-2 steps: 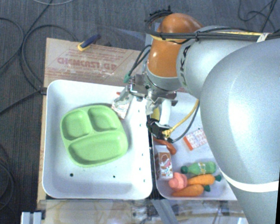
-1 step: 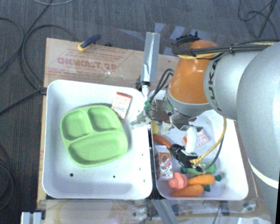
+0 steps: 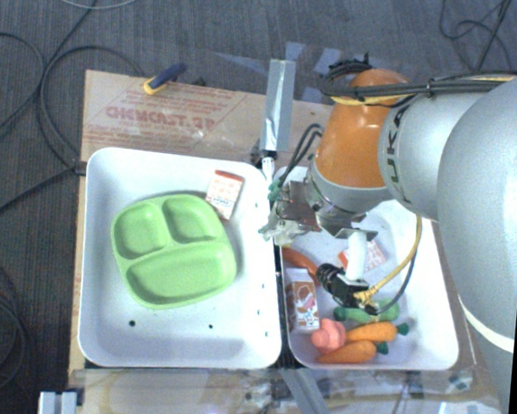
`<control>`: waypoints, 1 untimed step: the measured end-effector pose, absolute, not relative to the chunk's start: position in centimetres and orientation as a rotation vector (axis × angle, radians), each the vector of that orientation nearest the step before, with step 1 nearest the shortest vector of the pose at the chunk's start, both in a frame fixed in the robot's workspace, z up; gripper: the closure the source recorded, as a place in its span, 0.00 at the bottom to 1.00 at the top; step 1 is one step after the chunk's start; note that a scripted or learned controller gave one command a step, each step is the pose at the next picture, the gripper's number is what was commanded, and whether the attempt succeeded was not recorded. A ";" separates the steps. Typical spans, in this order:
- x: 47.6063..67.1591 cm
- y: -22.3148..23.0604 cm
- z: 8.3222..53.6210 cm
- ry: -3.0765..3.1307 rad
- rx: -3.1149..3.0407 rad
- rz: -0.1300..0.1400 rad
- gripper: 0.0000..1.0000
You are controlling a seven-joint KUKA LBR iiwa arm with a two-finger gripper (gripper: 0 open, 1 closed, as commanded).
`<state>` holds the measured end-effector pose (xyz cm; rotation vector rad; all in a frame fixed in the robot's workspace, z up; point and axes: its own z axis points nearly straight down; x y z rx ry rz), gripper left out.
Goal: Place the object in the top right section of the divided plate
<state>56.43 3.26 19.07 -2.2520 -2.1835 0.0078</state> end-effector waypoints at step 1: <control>50.4 9.5 21.8 -2.222 -2.217 0.006 1.00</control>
